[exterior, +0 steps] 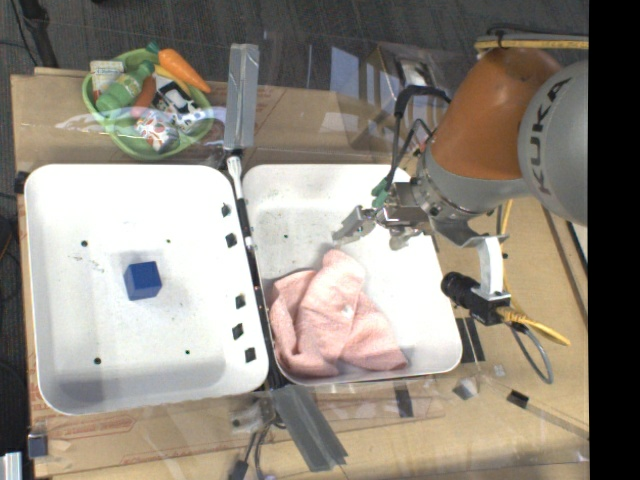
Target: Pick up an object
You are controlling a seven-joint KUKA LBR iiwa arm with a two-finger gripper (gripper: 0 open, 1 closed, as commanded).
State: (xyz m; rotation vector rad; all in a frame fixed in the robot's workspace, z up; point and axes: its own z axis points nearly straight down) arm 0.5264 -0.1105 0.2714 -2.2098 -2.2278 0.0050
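Pink cloth bunched low in the right bin, easy to fumble

Your pink cloth [335, 318] sits against the right bin [300, 193]'s near wall; the gripper [372, 218] hovers just above it, jaws released, holding nothing. Pinch one fold and it'll likely slip out.

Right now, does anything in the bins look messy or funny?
The pink cloth lies crumpled in a heap at the near side of the right bin, not flat. The blue cube sits neatly in the left bin. Nothing looks spilled or broken.
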